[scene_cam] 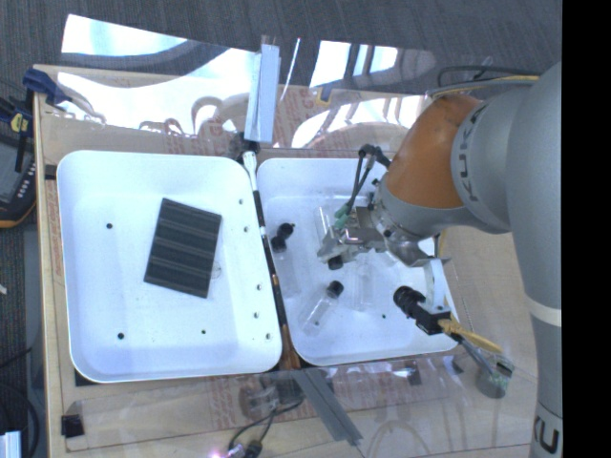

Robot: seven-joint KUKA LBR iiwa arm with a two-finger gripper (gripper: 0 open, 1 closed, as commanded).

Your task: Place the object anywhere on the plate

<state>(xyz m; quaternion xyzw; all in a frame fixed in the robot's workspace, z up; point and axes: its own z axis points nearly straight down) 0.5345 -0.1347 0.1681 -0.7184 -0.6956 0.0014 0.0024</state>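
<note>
Tool [342, 239] sits low in the right bin [305, 175] among small clear and black items, grip state indiscernible; dark ribbed plate [183, 247] lies well left, unloaded.

The 2 bins, the left bin [95, 342] and the right bin [305, 184], are plain white. On the left one lies a dark grey plate [182, 247] with ribbed stripes running across it. The arm [506, 151] is grey with an orange band [431, 165]. The worktop [124, 418] is pale wood. A black-capped clear vial [321, 305] rests in the right bin.
</note>
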